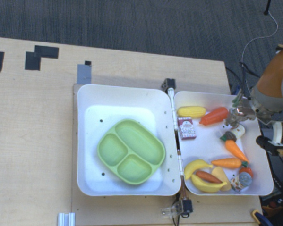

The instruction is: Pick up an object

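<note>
Overhead, the gripper (237,116) hangs in the right bin (265,185) at its far right; whether it is spread or pinching anything I cannot tell. Just left of it lies a red pepper (214,116), long axis running left-right, tilted slightly, tip toward the near left. A carrot (236,150) lies nearer, pointing near-right. The left bin (84,131) holds a green plate (131,151).

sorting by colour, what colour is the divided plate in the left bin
Light green; the divided plate shows in the camera view.
</note>
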### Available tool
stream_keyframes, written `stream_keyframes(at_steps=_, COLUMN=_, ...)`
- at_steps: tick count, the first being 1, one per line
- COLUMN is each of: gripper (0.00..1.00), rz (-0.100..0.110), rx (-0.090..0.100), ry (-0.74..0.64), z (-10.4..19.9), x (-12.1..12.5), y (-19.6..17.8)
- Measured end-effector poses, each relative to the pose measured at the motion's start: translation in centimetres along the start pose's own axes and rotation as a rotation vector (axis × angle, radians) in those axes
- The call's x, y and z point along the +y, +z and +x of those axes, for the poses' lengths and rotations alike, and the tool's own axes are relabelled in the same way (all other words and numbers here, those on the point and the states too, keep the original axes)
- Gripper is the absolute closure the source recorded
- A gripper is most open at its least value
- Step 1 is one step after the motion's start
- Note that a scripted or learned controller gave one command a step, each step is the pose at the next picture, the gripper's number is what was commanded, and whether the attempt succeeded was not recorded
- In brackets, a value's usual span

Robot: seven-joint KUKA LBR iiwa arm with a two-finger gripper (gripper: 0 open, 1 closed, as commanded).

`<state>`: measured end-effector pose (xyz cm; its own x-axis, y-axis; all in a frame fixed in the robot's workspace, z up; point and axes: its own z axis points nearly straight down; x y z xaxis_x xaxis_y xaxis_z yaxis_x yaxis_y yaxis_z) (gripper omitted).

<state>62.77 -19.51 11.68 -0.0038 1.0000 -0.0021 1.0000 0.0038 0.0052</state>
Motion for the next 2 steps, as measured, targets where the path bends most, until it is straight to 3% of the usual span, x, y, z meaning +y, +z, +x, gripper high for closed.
stream_keyframes(at_steps=1, gripper=1.0, rz=-0.002, rx=0.0, ry=-0.003, z=-1.0, x=4.3, y=-3.7)
stream_keyframes(at_steps=2, gripper=1.0, rz=0.0, rx=0.0, ry=-0.003, z=-1.1, x=4.2, y=-6.1)
